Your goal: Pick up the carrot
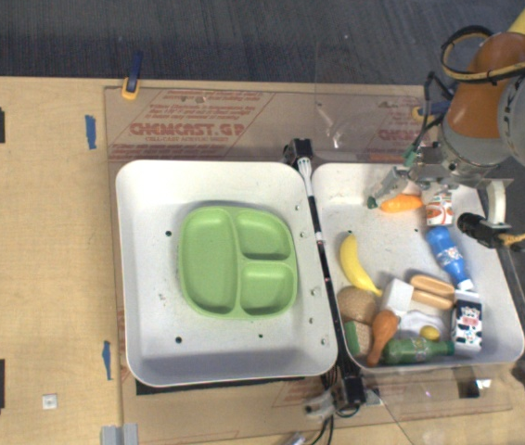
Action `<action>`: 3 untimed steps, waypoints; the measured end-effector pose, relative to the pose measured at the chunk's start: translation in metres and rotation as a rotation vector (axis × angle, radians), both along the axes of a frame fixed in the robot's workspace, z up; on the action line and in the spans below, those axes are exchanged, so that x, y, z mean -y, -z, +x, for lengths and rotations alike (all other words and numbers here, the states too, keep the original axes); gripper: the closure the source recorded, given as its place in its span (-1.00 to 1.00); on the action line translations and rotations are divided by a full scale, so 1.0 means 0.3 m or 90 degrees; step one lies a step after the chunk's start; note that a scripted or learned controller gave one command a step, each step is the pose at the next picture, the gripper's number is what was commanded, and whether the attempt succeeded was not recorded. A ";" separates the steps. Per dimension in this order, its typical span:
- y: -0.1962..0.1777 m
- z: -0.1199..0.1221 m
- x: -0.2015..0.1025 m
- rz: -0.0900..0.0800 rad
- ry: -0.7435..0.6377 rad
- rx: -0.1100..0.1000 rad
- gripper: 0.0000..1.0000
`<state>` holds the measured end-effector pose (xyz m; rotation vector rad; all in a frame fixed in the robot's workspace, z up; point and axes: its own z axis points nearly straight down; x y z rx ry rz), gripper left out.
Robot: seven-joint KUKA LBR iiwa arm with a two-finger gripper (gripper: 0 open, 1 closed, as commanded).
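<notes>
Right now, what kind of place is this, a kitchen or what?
Probably a robot test bench, not a kitchen: a grey arm reaches over two white bins, and the food, like the carrot and banana, looks toy.

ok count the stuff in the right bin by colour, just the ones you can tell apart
orange: 1, the carrot by the gripper
yellow: 1, the banana
blue: 1, the bottle
brown: 2, the drumstick and the kiwi
tan: 1, the hot dog
total: 6; the rest of the pile is too jumbled to sort
</notes>
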<state>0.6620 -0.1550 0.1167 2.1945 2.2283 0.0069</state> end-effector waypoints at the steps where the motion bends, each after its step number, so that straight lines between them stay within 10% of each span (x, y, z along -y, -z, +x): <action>1: 0.095 0.004 0.014 0.013 0.126 -0.007 -1.00; 3: 0.094 -0.226 -0.080 0.011 0.793 -0.004 -1.00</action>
